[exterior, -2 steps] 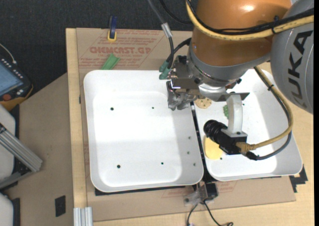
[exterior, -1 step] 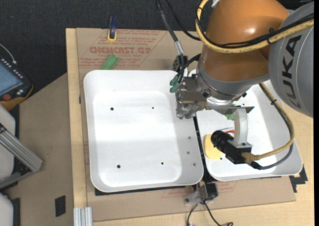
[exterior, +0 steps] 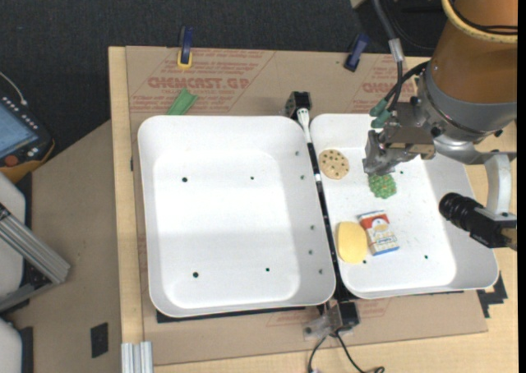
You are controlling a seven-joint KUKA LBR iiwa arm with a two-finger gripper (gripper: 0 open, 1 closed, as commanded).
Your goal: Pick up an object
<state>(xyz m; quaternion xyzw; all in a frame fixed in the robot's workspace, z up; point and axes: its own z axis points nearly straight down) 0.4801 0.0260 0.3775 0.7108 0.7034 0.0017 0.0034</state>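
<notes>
A brown cardboard-covered bench [exterior: 123,199] carries two white bins side by side: the left bin [exterior: 226,215] and right bin [exterior: 427,269].

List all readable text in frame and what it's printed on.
"CHEMCAST GP": red print on the brown board under the bins, at upper left, partly worn.
A second red print of the same style on the board at upper right: cut off by the arm, not readable in full.
Small red and white box in the right bin: print too small to read.
Blue screen at the left edge: too blurred to read.
</notes>
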